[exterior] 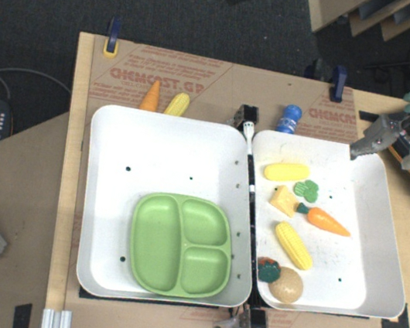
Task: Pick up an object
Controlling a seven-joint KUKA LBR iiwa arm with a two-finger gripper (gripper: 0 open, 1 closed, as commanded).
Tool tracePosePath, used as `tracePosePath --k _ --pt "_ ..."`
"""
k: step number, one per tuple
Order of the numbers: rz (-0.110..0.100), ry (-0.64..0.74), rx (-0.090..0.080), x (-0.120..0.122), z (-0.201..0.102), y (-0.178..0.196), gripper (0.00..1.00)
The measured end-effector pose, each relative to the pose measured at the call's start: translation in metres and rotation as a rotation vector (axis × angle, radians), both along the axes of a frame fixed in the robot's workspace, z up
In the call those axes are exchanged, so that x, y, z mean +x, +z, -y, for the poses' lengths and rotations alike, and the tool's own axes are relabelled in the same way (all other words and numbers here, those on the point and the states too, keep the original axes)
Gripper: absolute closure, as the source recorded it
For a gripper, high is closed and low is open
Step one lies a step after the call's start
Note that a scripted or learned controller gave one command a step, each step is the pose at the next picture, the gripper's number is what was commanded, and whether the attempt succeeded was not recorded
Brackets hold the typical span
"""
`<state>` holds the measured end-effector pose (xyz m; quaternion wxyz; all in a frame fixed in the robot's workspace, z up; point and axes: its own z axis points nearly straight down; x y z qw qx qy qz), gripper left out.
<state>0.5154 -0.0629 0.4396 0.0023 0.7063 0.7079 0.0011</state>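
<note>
Gripper [367, 142]: we see it at the top right corner of the right bin, and we cannot tell how it is set.
Right bin [382, 230]: we count a yellow banana [285, 171], a cheese wedge [284, 201] touching a green broccoli [306, 190], a carrot [326, 221], a corn cob [293, 245], and a potato [286, 284] beside a dark green piece [270, 271] at the near edge.
Left bin [113, 151]: we see a green divided plate [180, 245] lying flat in its near half.
Board behind the bins: a small orange carrot [150, 96], a yellow piece [176, 104], a blue bottle [289, 118].
</note>
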Motion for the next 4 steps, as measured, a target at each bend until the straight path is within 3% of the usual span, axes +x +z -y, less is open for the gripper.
tracePosePath --k 1,2,3,4 --pt "-0.012 0.007 0.004 -0.031 -0.081 -0.039 0.00" --pt "0.012 -0.009 -0.001 -0.029 -0.009 0.075 0.00" --pt "0.002 -0.002 0.000 -0.028 -0.014 0.079 1.00" --pt "0.000 -0.001 0.000 -0.028 -0.014 0.078 0.00"
